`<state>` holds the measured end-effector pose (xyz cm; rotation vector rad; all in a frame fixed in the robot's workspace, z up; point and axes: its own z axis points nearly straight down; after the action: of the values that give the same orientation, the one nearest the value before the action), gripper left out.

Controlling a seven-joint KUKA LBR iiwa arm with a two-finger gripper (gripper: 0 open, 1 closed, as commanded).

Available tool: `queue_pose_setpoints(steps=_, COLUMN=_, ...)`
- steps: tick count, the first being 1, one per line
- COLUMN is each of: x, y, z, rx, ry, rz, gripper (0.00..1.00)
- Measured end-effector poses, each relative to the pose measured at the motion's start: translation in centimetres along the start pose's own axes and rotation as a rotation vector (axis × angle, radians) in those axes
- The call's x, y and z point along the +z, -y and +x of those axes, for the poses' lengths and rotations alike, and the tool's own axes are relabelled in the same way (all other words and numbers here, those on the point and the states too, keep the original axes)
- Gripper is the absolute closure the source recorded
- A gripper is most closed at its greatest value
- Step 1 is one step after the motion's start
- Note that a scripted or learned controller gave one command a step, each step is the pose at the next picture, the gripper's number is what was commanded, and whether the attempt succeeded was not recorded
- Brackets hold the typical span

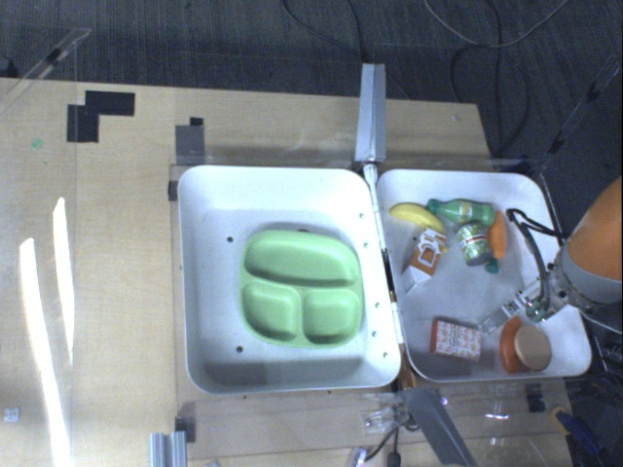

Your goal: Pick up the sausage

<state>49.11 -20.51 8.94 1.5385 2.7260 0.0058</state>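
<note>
The sausage (498, 234) is a small orange stick. It lies in the right bin (574, 363), near the back of it, on the side where the arm comes in. It touches a green can (475, 243) that lies just beside it. Nothing is holding the sausage.

Behind the can is a green bottle (462, 209) lying on its side. Next to the bottle is a yellow banana (417, 216), close to the wall between the two bins. In front of the banana is a white and orange carton (425, 253).

The tool (531, 306) is lower down in the same bin, near the front, well apart from the sausage. It is too small and blurry to tell if it is open or closed. Just in front of it sits a round orange cup (526, 348). A red box (455, 339) lies flat near the cup, toward the middle wall.

The grey arm (596, 261) with its orange band reaches in over the right edge of the bin.

The left bin (195, 290) holds a green tray (300, 286) with three parts. Both bins sit on a light wooden surface (97, 261).
</note>
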Motion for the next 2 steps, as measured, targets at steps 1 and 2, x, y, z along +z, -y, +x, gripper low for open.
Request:
queue_pose_setpoints(steps=1, x=-1.21, y=-0.33, z=-0.10, rx=-0.001, ry=0.004, rz=-0.006, gripper=1.00)
queue_pose_setpoints(steps=2, x=-1.20, y=-0.32, z=-0.10, rx=0.000, ry=0.003, rz=-0.006, gripper=0.00)
